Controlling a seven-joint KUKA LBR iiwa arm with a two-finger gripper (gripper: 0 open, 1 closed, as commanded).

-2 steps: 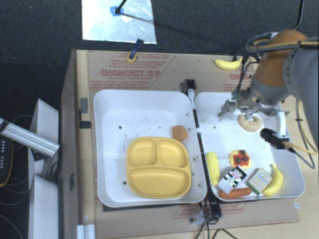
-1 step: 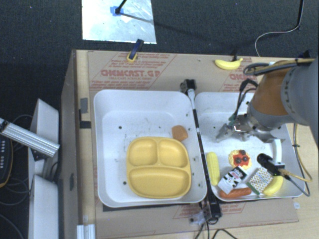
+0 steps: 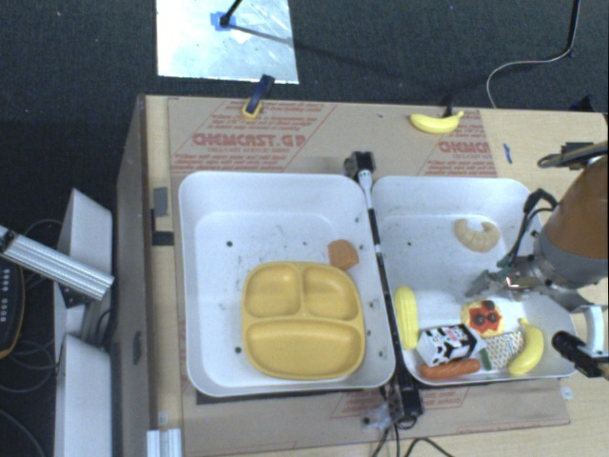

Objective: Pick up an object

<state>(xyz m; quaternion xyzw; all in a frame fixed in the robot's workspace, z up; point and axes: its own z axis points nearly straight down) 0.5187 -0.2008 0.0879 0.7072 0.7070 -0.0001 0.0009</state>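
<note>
The toys sit in the right bin's (image 3: 447,193) near corner: corn (image 3: 406,316), cow box (image 3: 447,344), carrot (image 3: 450,370), banana (image 3: 528,347). The gripper (image 3: 502,282) hangs above; I cannot tell its grip. Best go straight down on one toy.

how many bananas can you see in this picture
2. One banana lies on the bench beyond the right bin, outside it. The other banana is inside that bin, in its near right corner beside the other toys. More could be hidden under the arm.
</note>
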